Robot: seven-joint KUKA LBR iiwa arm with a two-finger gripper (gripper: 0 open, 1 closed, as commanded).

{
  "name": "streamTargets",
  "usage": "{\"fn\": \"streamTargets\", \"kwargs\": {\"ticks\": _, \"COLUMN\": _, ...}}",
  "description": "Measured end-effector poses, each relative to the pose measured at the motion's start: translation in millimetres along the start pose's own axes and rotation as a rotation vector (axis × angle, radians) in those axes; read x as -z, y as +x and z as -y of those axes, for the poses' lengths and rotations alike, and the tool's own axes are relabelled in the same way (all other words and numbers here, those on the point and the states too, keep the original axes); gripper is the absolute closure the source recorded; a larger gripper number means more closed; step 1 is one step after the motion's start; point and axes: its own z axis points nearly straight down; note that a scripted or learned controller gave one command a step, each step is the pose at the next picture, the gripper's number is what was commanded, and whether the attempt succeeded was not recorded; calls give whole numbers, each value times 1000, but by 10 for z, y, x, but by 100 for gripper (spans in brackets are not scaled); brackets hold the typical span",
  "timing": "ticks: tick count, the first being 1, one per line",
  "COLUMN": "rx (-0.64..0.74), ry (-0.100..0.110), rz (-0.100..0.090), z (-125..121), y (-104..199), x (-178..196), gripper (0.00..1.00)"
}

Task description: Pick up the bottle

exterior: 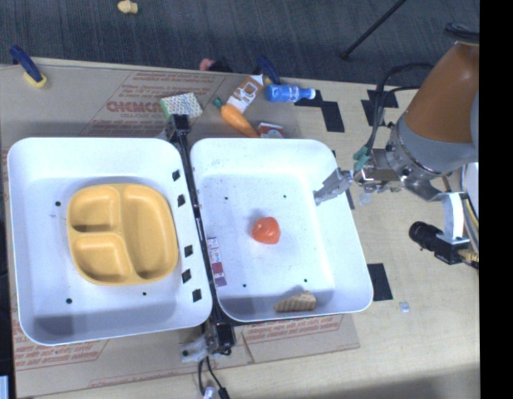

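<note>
Holding a yellow tray point(121, 233) left, tomato point(266, 229) and bread point(296, 302) right; fingers point(327, 189) at right bin's point(343, 264) rim, spread unreadable.

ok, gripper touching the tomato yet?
Apart. The camera view shows the gripper at the right bin's upper right rim, bare white floor between it and the tomato.

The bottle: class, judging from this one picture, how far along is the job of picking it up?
Nothing looks done. The bottle lies on the bench behind the right bin, apart from the arm. In hand: the gripper hangs over that bin's right rim, carrying nothing visible. Left: reach the bottle, grasp it and lift it.
</note>
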Motion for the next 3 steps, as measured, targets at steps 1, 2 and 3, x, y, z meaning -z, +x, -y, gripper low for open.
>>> {"fn": "streamTargets", "kwargs": {"ticks": 1, "rx": 5, "ry": 2, "rz": -1, "z": -4, "y": 3, "x": 103, "gripper": 100}}
{"fn": "streamTargets", "kwargs": {"ticks": 2, "rx": -226, "ry": 1, "rz": -1, "z": 504, "y": -174, "x": -302, "gripper": 100}}
{"fn": "streamTargets", "kwargs": {"ticks": 3, "rx": -359, "ry": 2, "rz": -2, "z": 505, "y": 172, "x": -1009, "gripper": 100}}
